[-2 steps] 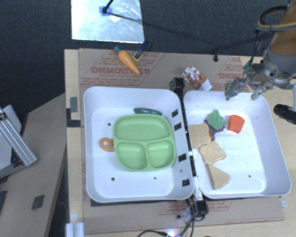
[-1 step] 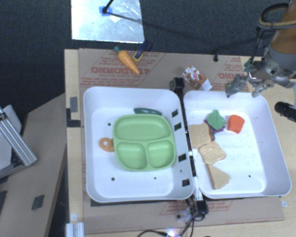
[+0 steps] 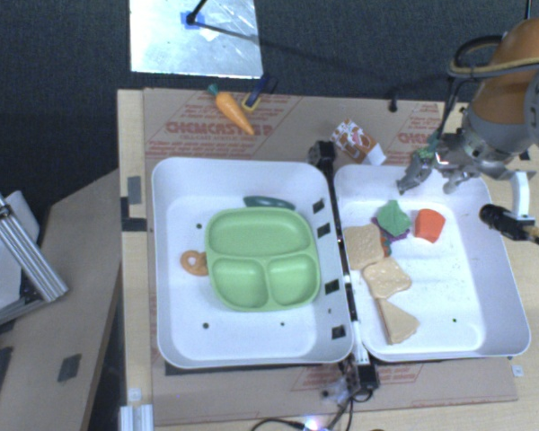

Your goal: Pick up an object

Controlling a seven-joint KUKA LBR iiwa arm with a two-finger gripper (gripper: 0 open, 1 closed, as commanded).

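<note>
Two white bins are seen side by side. In the left bin (image 3: 175, 268) one green tray (image 3: 262, 259) and one small ring (image 3: 195, 263) are found. In the right bin (image 3: 485, 294) three bread pieces (image 3: 386, 279), one green item (image 3: 394, 216) and one orange block (image 3: 429, 224) are counted. The gripper (image 3: 434, 179) is poised above that bin's far edge, fingers spread, nothing held. One carrot (image 3: 233, 112) lies outside.

- Pale green divided plate (image 3: 260, 259) in a white bin (image 3: 175, 241).
- Orange block (image 3: 429, 224), green-and-purple toy (image 3: 393, 218) and tan bread slices (image 3: 384, 278) below the grey gripper (image 3: 434, 176).
- Orange carrot (image 3: 234, 112) on brown cardboard (image 3: 287, 119).
</note>
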